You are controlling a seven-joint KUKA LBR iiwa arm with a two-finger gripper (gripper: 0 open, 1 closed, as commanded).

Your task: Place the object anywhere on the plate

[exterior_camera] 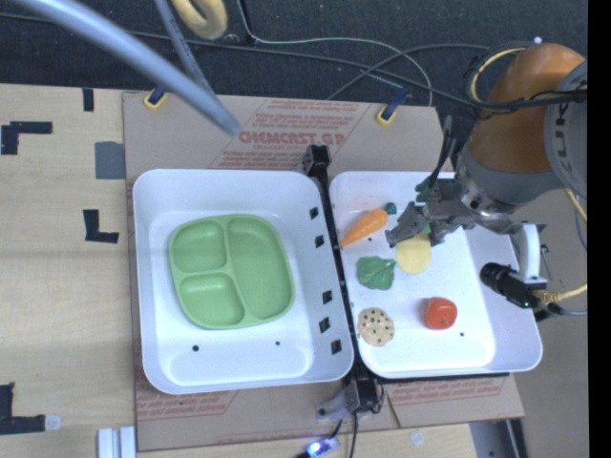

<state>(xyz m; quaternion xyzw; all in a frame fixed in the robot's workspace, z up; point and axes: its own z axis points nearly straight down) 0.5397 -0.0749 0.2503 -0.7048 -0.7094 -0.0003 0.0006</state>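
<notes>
A green sectioned plate point(231, 270) lies in the left bin point(162, 194). The right bin point(506, 351) holds a carrot point(364, 225), a yellow potato-like piece point(413, 255), a green leafy piece point(376, 272), a red tomato point(439, 313) and a cookie point(376, 326). My gripper point(426, 222) hangs over the upper part of the right bin, just above the yellow piece and to the right of the carrot. Its dark fingers point down and left; I see nothing held between them.
The grey arm with its orange band point(525, 84) comes in from the upper right. A black divider point(329, 256) runs between the two bins. Cables point(401, 60) trail behind the bins, and a grey pole point(124, 41) crosses the upper left.
</notes>
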